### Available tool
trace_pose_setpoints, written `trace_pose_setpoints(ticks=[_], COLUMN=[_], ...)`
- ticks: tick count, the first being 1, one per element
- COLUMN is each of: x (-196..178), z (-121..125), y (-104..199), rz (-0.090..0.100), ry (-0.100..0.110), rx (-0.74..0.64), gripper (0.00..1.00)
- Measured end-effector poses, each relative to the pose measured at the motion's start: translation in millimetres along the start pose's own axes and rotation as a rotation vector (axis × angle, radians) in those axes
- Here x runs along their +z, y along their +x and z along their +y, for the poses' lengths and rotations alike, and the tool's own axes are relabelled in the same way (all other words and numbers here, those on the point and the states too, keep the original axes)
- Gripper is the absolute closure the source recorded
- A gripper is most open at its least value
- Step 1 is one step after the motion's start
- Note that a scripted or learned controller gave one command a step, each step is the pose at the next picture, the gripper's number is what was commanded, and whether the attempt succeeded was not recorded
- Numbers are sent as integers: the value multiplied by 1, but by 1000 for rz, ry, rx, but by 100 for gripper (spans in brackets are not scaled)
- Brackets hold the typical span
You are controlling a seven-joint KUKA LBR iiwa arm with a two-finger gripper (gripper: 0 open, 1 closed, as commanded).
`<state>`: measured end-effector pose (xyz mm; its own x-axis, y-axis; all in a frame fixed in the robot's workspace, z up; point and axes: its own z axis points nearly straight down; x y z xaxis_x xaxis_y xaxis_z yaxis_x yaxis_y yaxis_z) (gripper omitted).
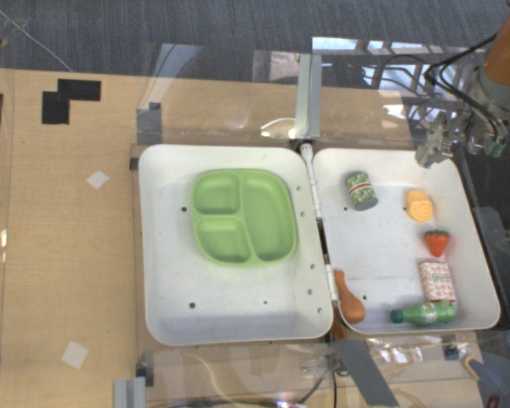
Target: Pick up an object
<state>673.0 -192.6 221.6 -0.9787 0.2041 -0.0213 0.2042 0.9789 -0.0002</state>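
Observation:
In the right bin (389,253) lie a small green can (360,190), a yellow corn piece (419,206), a red strawberry (438,242), a red-and-white carton (437,280), a green bottle (423,314) and an orange-brown drumstick (348,299) by the left wall. My gripper (433,149) hangs over the bin's far right corner, above and to the right of the corn. Nothing shows between its fingers.
The left bin (166,313) holds a green divided plate (243,216). A metal post (308,96) stands behind the seam between the bins. Cables run along the arm at the upper right. Black markers sit on the bench at far left.

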Motion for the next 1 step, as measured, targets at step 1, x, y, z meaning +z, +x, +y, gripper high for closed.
trace_pose_setpoints(ticks=[1], x=[12], z=[68], y=[43], rz=[14], ry=[-1], rx=[254], gripper=[100])
